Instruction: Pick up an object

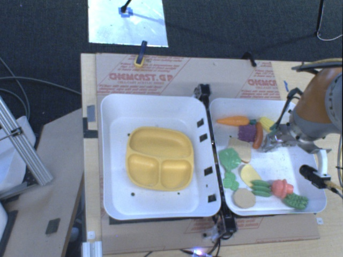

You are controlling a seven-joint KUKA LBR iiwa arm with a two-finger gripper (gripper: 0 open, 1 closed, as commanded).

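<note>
Yellow plastic, a three-compartment tray (159, 158) lies in the left bin (115, 116). In the right bin (308, 197) at centre right of the frame lie toy foods: an orange carrot (233, 121) at the top, green leaf (229, 158), purple piece (247, 133), pea pod (261, 188), red piece (281, 187). At the right the gripper (269, 143) hangs low just beside the purple piece.
</note>
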